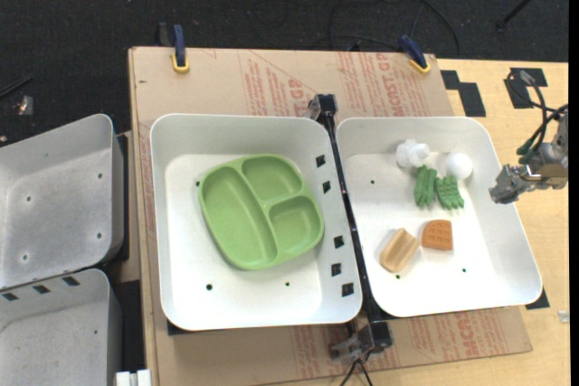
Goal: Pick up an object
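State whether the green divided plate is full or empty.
Empty. The green divided plate lies flat in the left bin, its three compartments showing bare green.

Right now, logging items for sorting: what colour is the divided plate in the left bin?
Light green; the divided plate shows clearly in the camera view.

A green divided plate [261, 211] lies in the left bin [172, 285], while the right bin [507, 280] holds two white pieces [412, 155], green toy vegetables [438, 190], a waffle [437, 236] and a tan bread roll [398, 249]. The gripper [508, 186] hangs at the right bin's right rim, holding nothing visible.
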Robot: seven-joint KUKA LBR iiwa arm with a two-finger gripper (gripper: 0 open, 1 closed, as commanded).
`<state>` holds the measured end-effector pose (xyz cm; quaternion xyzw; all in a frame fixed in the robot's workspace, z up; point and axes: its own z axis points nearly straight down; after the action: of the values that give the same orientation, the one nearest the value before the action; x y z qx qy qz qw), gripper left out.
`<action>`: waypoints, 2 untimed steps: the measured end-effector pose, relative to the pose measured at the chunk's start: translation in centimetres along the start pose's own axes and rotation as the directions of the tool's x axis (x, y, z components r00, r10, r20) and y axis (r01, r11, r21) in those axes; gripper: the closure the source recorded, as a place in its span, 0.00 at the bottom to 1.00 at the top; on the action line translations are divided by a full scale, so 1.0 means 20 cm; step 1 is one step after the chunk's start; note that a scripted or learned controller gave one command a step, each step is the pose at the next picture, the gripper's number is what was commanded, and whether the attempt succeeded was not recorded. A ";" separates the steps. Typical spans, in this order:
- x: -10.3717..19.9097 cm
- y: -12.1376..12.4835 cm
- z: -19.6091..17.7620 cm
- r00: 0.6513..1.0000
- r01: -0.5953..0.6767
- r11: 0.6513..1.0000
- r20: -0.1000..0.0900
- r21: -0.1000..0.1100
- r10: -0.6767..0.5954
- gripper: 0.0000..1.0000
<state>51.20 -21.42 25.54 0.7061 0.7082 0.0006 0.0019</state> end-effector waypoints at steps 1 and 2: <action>0.24 0.00 0.06 1.000 0.004 1.000 -0.004 0.005 -0.004 1.00; 0.53 -0.01 0.12 1.000 0.005 1.000 -0.004 0.005 -0.005 1.00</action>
<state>50.89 -10.90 23.18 0.7043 0.7099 0.0004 -0.0013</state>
